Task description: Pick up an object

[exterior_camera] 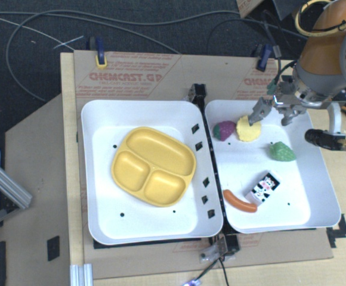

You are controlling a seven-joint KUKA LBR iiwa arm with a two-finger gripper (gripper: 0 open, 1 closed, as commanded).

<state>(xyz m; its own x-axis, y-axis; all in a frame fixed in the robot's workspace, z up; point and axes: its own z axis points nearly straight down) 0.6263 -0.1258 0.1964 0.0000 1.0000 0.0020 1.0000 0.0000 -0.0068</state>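
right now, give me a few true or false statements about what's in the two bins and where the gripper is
1. The yellow divided plate lies in the left bin. True.
2. The gripper hangs over the left bin. False: it is over the right bin, at its far side.
3. The purple toy sits right beside the pale yellow toy. True.
4. The hot dog toy is on the plate. False: it lies in the right bin, beside the black and white cow-patterned block.
5. The green toy is held between the fingers. False: it lies on the bin floor.

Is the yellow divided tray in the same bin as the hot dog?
No, the yellow tray lies in the left bin; the hot dog lies in the right bin.
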